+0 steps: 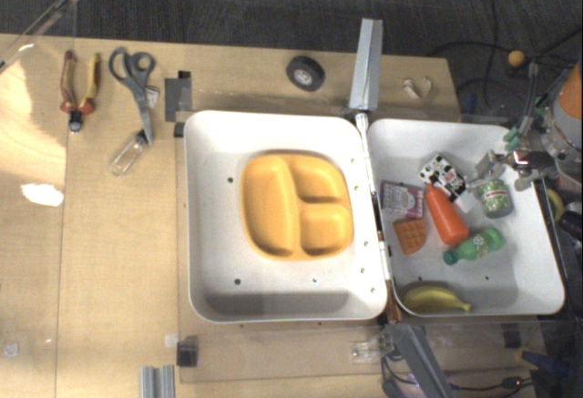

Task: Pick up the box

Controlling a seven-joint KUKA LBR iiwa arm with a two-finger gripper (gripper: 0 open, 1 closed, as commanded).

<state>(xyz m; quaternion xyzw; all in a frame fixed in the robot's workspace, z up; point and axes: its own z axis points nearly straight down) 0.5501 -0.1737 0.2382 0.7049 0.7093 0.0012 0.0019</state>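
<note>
While my gripper [504,159] hovers beside the green cup [496,198], finger state indeterminate, the black-and-white box [443,175] lies just left of it.

Wooden surface [100,250] carried two white bins side by side [209,205] [537,287]; scissors [137,86], red-handled pliers [77,86], black tape roll [305,73] lay near its far edge

Blk/wht box [443,175], yellow tray [297,204].
</note>
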